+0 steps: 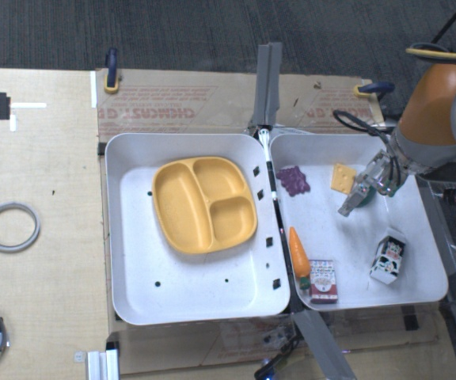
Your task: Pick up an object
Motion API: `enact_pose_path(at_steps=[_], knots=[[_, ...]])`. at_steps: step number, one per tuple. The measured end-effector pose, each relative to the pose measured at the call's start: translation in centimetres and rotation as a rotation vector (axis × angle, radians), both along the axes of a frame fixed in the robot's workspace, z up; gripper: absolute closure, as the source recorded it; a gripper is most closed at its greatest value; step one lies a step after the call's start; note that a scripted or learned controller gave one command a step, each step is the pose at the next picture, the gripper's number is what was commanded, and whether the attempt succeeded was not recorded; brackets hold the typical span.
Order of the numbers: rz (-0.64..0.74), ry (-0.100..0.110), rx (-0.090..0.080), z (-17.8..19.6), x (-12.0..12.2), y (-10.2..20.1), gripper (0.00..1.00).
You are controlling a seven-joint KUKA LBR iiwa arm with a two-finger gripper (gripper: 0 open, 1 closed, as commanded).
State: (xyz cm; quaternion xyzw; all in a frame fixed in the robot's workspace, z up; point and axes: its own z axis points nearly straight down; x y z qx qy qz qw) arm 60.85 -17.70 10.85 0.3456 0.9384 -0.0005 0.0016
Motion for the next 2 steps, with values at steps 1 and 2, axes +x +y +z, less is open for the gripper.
enact_pose_path(at_steps=[1,2], knots=[[-0.410,-0.002,-0.001,-1.2,3.7,3.7,0.00],[-0.407,-0.012,-0.004,-0.1,3.9,3.7,1.00]])
